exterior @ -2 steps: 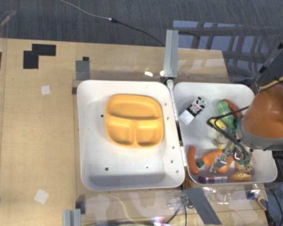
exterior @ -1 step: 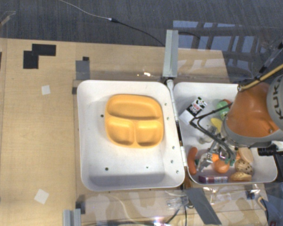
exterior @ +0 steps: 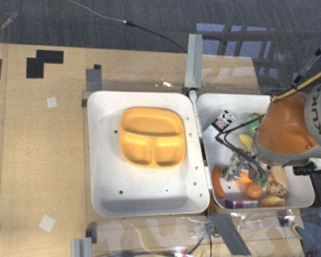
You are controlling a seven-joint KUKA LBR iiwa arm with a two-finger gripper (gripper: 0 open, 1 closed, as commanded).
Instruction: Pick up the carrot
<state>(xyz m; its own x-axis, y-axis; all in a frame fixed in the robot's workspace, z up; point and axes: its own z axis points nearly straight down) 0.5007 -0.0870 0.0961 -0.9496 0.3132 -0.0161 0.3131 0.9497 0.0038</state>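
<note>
Standing over the desk (exterior: 37, 159), I noted the grey arm (exterior: 289, 127) with its orange band reaching in from the right and lowered into the right-hand bin (exterior: 208, 111). The tool (exterior: 245, 170) sat low among the clutter in that bin's lower half. Its metal parts were tangled with the items beneath, and whether it stood open or closed could not be told, nor whether it had hold of anything.

The carrot (exterior: 252, 182), an orange piece, lay at the tool's lower right, just beside or touching it; contact could not be confirmed. A red elongated item (exterior: 218, 181) lay to the tool's left, near the bin's inner wall. A yellow-green item (exterior: 246, 141) lay above the tool, partly under the arm. A small black-and-white carton (exterior: 223, 120) lay towards the bin's upper left; its printing was too small to read. Part of the letters "KU" showed on the arm's casing at the right edge.

The left-hand bin (exterior: 104, 159) held a yellow sectioned tray (exterior: 152, 136).
</note>
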